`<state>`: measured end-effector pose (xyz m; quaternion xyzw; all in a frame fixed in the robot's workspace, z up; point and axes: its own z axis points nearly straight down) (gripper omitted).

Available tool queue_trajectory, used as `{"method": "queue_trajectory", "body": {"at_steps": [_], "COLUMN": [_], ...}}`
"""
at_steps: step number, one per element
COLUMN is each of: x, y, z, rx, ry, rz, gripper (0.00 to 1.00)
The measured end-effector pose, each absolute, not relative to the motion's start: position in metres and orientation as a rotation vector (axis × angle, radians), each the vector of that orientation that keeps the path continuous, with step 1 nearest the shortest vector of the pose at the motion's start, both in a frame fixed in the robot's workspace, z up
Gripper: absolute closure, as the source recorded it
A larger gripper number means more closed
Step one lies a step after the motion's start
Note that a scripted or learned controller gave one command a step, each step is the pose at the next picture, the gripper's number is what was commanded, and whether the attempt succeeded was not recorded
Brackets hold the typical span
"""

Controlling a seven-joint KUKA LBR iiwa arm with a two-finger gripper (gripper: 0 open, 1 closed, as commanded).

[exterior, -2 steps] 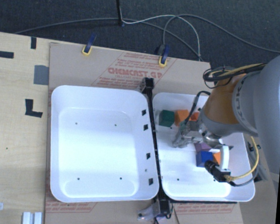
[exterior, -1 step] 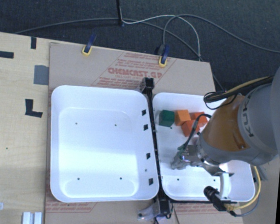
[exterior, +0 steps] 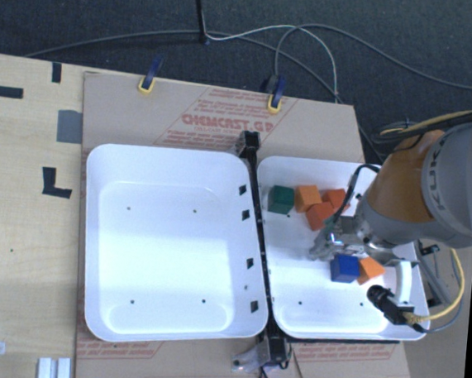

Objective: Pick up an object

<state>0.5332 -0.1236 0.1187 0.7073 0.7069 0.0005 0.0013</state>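
Near edge of the surface (exterior: 27,205): two white bins side by side. The right bin (exterior: 306,320) carries all the blocks. Nearest in it, a blue block (exterior: 344,268) with an orange block (exterior: 371,270) touching its right side, both just under the arm's wrist. The end effector (exterior: 328,243) sits low in the right bin, just left of and above the blue block; whether it is apart or together, cannot tell, wrist blocks it. Nothing visibly gripped. Farther back, a cluster: green block (exterior: 281,199) on the left, two orange blocks (exterior: 308,198) beside it, a red one (exterior: 335,198) at the far right, partly hidden by the arm. The left bin (exterior: 164,244) lies beyond reach for now. Likely target is the blue block: looks small, rigid, light, flat-sided, probably a little slick. Best hold is across two opposite flat faces, but the orange neighbour crowds one side.
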Motion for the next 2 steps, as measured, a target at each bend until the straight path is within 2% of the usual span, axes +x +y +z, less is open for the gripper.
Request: {"method": "queue_trajectory", "body": {"at_steps": [1,2], "x": [0.627,0.563], "y": [-0.098,-0.090], "z": [0.087,0.089], "rx": [2.220,2.222], "ry": [2.227,2.222], "rz": [-0.002,-0.002], "gripper": [0.00,0.00]}}
